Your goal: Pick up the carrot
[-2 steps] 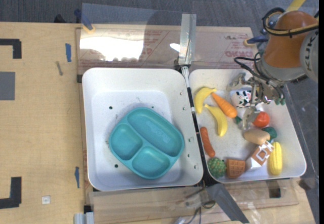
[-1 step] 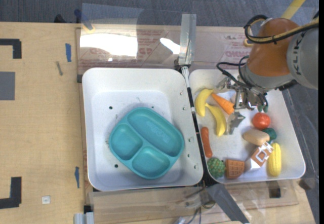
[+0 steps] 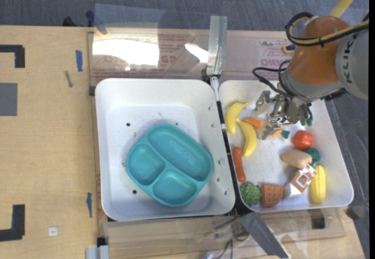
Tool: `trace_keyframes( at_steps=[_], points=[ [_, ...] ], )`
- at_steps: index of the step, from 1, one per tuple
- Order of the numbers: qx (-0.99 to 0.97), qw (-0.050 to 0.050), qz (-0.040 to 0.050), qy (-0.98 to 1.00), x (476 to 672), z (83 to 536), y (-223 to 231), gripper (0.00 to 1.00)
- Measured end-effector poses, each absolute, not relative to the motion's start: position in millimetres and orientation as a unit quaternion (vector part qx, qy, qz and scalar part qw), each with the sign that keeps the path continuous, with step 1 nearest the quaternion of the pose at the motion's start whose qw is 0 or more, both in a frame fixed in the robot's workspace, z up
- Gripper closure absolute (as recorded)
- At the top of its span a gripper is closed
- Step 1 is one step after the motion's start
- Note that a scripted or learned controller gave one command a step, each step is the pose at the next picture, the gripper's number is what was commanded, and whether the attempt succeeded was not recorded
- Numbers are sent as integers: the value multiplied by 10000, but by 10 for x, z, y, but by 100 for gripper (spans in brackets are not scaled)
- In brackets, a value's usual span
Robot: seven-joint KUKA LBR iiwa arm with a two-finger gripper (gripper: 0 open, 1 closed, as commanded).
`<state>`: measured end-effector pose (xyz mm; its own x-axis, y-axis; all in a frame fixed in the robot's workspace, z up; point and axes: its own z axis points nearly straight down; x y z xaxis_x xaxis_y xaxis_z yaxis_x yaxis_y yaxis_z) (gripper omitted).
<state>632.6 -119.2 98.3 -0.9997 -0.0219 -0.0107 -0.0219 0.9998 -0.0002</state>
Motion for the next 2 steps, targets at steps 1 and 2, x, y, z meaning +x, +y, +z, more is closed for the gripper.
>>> trace_keyframes(
  at_steps=[1,2],
  points=[
    [1012,72,9,9948,6339,1886,-490,100],
    [1938,-5,7,9810,5703,1853,-103,100]
  ],
)
